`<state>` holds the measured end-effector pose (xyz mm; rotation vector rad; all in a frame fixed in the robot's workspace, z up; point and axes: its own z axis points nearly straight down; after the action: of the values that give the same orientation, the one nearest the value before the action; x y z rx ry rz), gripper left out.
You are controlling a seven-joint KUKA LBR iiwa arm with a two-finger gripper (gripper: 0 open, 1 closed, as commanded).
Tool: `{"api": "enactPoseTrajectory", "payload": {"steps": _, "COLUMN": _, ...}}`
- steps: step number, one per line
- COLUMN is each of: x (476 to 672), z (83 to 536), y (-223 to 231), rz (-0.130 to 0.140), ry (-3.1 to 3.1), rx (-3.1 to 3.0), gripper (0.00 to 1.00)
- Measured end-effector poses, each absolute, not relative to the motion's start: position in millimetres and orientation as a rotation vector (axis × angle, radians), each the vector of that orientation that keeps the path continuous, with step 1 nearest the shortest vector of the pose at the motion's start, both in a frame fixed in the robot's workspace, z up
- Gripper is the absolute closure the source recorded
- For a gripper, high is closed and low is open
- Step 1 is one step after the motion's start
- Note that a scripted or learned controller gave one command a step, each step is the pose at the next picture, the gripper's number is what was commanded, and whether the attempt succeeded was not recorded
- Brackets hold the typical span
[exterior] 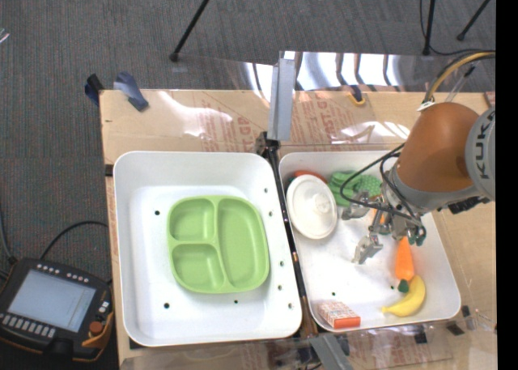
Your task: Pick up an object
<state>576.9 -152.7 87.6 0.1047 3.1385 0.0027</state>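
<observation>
Though looked at closely beneath the orange-brown wrist housing (437, 150), cannot tell the state of the claw (367, 248): released or clenched, not readable among grey metal parts and looped black cables (353, 186). Cannot confirm a grasp on anything.

Hidden or hard to read:
- Found a green object (368, 185) above the claw, toward the far wall of the right bin (450, 275); largely masked by the cables, shape not made out.
- Noted a red thing (307, 175) up and left of the claw, mostly covered by the white bowl (312, 206); just a sliver seen.
- Lost the rest of the arm (488, 158) past the right side of the view.
- Cannot read the print on the small red-and-white box (337, 313).

Task candidates, placed from the claw:
- Carrot (404, 259): just right of the claw, near but apart, lying on the bin floor, long axis running near to far.
- Banana (409, 297): right of and nearer than the claw, touching or almost touching the carrot's near end; cannot tell which.
- Box: nearer than the claw, slightly left, against the bin's near wall.
- White bowl: left of and above the claw, close by.

Logged also a green divided plate (218, 244) well left of the claw, flat in the left bin (133, 198).
</observation>
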Motion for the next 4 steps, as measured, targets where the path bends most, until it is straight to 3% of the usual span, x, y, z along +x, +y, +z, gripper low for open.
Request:
{"api": "enactPoseTrajectory", "payload": {"steps": 1, "x": 476.7, "z": 89, "y": -202, "rz": -0.001, "ry": 3.137, "rx": 0.057, "gripper": 0.00}}
{"api": "enactPoseTrajectory", "payload": {"steps": 2, "x": 477.1, "z": 88, "y": -191, "rz": 0.002, "ry": 3.138, "rx": 0.066, "gripper": 0.00}}
{"api": "enactPoseTrajectory", "payload": {"steps": 3, "x": 478.0, "z": 97, "y": -190, "rz": 0.004, "ry": 3.138, "rx": 0.060, "gripper": 1.00}}
{"api": "enactPoseTrajectory", "payload": {"steps": 4, "x": 475.1, "z": 86, "y": -189, "rz": 0.005, "ry": 3.143, "rx": 0.079, "gripper": 1.00}}
